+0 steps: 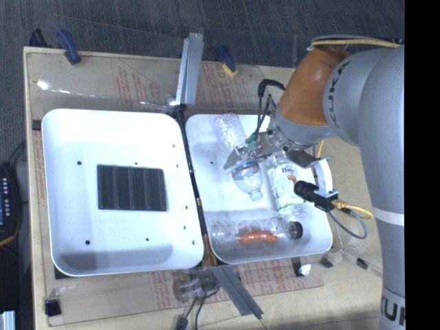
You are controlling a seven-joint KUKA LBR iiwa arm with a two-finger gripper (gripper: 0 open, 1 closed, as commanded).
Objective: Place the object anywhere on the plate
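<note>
the left bin [62, 184] carries a dark plate [132, 188] at its centre. in the right bin [206, 143] clear bottles [249, 177] lie heaped, one along the 6 o'clock wall. the gripper [251, 151] sits over the heap; whether the jaws are parted cannot be told. the bottles look light, slick and crushable; a mid-body grip seems best.
</note>
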